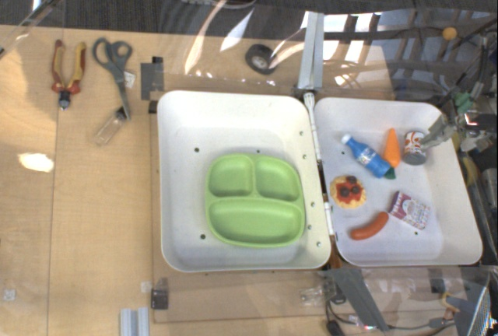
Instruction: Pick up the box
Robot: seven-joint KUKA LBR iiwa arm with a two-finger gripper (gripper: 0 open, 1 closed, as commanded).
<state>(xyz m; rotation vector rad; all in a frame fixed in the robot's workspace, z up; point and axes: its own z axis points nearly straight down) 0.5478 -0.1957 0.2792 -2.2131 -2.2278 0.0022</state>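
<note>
Box (pixel 409 211) in right bin, well below fingers (pixel 437 131) at can

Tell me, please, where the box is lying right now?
The box lies in the right bin, toward its front right, just right of the sausage and below the blue bottle.

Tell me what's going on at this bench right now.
A robot arm reaches in from the right over the right bin. Its gripper sits near a small can at the bin's far side. The box it should pick up lies untouched nearer the front, beside a toy sausage. The left bin holds a green divided plate.
</note>
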